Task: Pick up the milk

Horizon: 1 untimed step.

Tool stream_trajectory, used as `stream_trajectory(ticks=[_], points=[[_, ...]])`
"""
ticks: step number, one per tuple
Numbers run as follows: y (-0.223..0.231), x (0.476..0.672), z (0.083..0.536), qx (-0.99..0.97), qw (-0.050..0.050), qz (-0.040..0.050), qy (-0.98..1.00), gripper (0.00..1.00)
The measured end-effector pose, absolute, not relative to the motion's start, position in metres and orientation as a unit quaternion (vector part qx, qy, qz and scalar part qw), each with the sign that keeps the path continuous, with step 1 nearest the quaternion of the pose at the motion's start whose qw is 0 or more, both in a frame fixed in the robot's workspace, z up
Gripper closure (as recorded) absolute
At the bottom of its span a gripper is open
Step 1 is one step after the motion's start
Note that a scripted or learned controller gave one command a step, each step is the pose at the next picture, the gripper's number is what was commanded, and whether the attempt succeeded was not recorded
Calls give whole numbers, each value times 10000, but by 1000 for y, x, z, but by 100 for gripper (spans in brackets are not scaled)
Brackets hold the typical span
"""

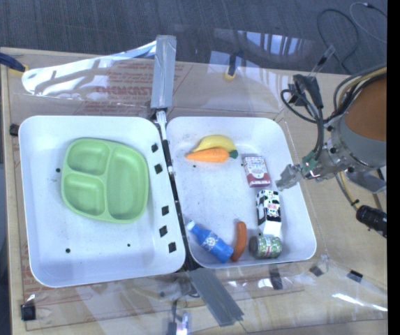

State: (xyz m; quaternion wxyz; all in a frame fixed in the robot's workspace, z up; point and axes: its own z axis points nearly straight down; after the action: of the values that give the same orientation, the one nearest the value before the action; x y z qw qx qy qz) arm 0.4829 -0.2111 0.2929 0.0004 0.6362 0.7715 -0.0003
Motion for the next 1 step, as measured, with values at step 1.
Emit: stream_trajectory(ticks=[1], points=[[-210, 476, 168, 5980, -20, -8, 8015, 0]])
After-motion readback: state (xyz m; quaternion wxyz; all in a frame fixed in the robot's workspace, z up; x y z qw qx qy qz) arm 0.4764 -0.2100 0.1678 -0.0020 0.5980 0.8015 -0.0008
